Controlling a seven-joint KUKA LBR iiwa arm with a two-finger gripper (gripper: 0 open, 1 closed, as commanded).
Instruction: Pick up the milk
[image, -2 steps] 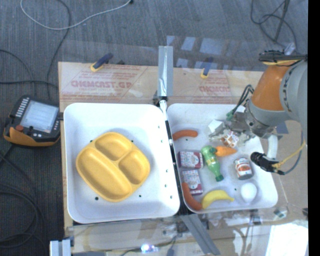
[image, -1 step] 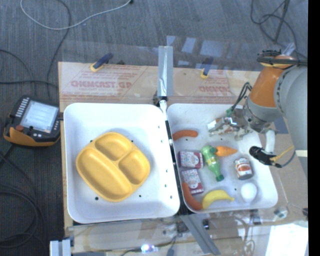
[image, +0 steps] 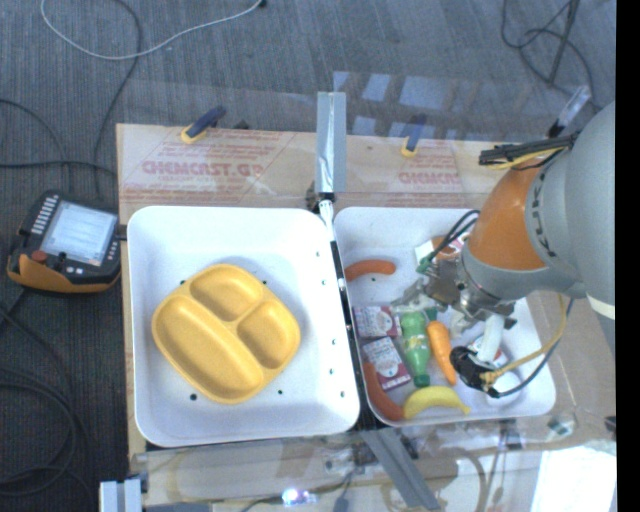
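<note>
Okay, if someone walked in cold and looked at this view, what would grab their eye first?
Probably the yellow divided plate, which sits alone in the left bin. Next, the grey arm with its orange band, reaching in from the right over the right bin. Under it lies a crowd of toy food, including a banana, a carrot and a green bottle.

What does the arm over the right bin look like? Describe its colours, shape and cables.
The arm is a thick, rounded grey body with a glossy orange band above the wrist. Below that sits a darker grey metal wrist section leading to the gripper. A black cable with a yellow tip loops under the wrist, and a black clip sits near the arm's top.
</note>
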